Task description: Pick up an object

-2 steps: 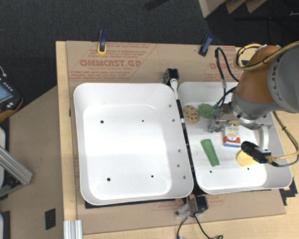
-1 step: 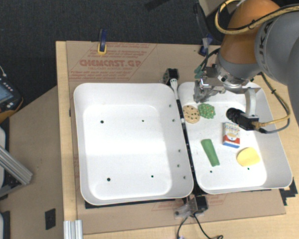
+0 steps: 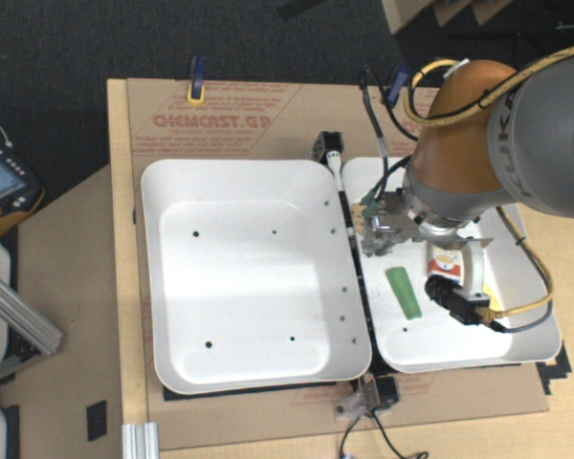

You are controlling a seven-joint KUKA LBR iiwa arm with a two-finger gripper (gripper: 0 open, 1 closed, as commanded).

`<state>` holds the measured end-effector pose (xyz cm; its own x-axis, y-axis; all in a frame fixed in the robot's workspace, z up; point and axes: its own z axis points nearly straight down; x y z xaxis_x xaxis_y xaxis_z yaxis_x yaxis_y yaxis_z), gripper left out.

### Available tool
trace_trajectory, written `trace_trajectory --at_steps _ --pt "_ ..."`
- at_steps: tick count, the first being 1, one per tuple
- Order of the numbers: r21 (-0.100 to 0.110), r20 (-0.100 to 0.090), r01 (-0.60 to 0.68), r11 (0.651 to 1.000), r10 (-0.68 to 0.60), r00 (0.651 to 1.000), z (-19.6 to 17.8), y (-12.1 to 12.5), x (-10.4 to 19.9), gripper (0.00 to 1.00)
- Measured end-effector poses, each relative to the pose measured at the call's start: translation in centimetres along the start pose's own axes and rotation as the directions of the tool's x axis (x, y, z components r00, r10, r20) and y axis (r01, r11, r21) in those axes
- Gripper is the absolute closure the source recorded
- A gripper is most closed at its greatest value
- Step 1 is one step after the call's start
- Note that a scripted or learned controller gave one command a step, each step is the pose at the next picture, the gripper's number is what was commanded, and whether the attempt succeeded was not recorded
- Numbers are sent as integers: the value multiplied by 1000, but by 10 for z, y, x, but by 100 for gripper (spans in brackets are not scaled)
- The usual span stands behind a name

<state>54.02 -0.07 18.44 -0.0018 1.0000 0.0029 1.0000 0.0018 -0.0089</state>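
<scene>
Your end effector (image 3: 378,229) sits low over the right bin (image 3: 517,347), near its left wall; you cannot tell how it is set (the wrist covers it). The green object (image 3: 403,292) lies flat on that bin's floor, just toward five o'clock of it, apart from it.

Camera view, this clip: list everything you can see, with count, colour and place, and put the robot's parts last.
shallow white plastic bins: two, white, side by side on the bench; left one and right one.
flat green oblong block: one, green, lying in the right bin.
brown cardboard sheet: one, brown with red print, under both bins.
blue clamp: one, blue and yellow, on the cardboard's far edge.
grey arm with orange band: one, over the right bin.
pincer: one, metal, low by the right bin's left wall.
</scene>
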Motion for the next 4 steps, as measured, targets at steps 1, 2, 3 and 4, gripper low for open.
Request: trace_trajectory --at_steps 1,2,3,4 --pt "-16 2 4 1000 -4 1000 -42 38 48 100" --pt "-5 1 2 1000 -2 1000 -67 -11 71 100" --pt "-13 2 -1 1000 1 1000 -88 -18 69 100" --pt "-6 1 0 1000 0 1000 -109 -64 78 100"
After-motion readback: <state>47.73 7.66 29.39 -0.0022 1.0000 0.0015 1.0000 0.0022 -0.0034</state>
